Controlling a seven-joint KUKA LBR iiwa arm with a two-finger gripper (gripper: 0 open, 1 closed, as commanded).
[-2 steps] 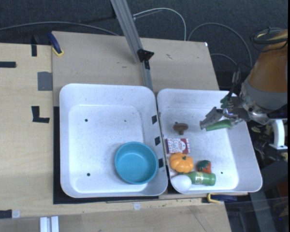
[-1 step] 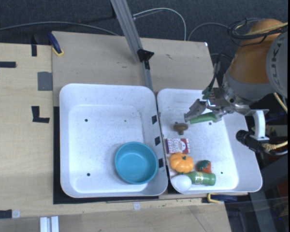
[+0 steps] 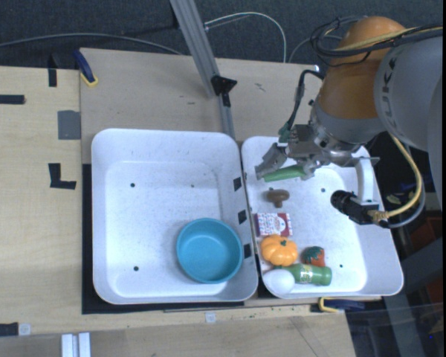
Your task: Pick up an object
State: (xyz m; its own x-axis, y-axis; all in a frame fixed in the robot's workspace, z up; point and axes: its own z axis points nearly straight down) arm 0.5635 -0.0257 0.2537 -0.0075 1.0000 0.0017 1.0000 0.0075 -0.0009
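The left bin point(image 3: 111, 199) is seen pretty clearly on the tabletop point(image 3: 149, 88), and a blue bowl point(image 3: 209, 250) is sat in its near right corner, close up against the wall shared with the right bin point(image 3: 372, 262). A slanted metal pole point(image 3: 197, 43) is cut off by the top edge of the view, and its lower end is met at the far rim where the two bins join. Over in the right bin, a small brown thing point(image 3: 278, 196) is lying on the floor; it's too small for its shape to be made out properly. Just nearer than it, a little red and white carton point(image 3: 273, 224) is found, and next to that an orange pumpkin-like toy point(image 3: 279, 251). A white egg-shaped item point(image 3: 279, 281) is tucked in the near corner, partly hidden by the rim, and a green bottle point(image 3: 309, 275) is laid on its side beside it, with a small red and green piece point(image 3: 314, 256) touching it that can't really be identified. The end effector point(image 3: 284, 168) is hung over the far part of the right bin, and a green stick-like object point(image 3: 288, 173) is seen right at its tip, seemingly gripped between the fingers, though the contact is blurry and the fingers' own spread can't be judged beyond that. The brown thing is just below that tip, apart from it. Much of the far right of the bin is covered by the grey arm point(image 3: 401, 88) and its cables.
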